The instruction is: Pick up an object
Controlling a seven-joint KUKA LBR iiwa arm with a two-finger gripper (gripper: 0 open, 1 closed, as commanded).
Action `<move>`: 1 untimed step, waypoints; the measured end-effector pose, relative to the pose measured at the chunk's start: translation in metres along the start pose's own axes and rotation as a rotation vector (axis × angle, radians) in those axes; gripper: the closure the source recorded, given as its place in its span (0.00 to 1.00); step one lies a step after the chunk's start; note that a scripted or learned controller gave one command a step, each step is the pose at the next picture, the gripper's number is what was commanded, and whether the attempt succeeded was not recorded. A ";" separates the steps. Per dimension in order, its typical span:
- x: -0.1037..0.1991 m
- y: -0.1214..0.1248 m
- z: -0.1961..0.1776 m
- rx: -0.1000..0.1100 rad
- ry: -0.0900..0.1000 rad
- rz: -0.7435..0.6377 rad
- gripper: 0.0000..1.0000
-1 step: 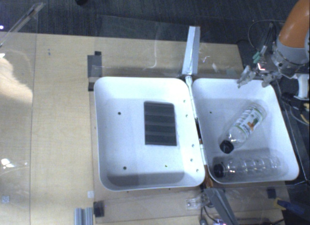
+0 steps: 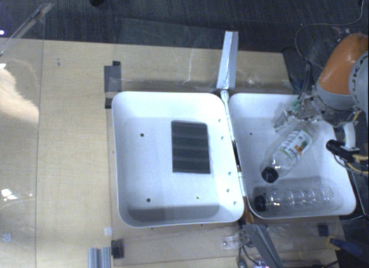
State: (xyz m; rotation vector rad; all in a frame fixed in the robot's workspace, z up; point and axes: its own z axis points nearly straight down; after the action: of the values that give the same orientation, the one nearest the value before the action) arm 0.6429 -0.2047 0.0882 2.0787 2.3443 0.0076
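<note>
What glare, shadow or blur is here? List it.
Camera view: glare on the clear panel at left; soft shadow along the left bin near wall; the clear bottles are faint against the right bin; the gripper looks blurred.

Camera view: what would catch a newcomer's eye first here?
A dark ribbed rectangular pad lies alone in the middle of the left bin. In the right bin, two clear plastic bottles with black caps lie, one tilted, one along the near wall. The orange-banded arm hangs over its far right corner.

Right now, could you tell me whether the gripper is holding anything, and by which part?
It cannot be told: the gripper sits at the upper end of the clear bottle, but a hold isn't visible.
</note>
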 end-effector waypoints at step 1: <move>0.007 -0.063 -0.001 -0.001 0.000 -0.197 0.00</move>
State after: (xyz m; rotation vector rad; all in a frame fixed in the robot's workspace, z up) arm 0.5800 -0.2055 0.0887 1.8374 2.5362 0.0075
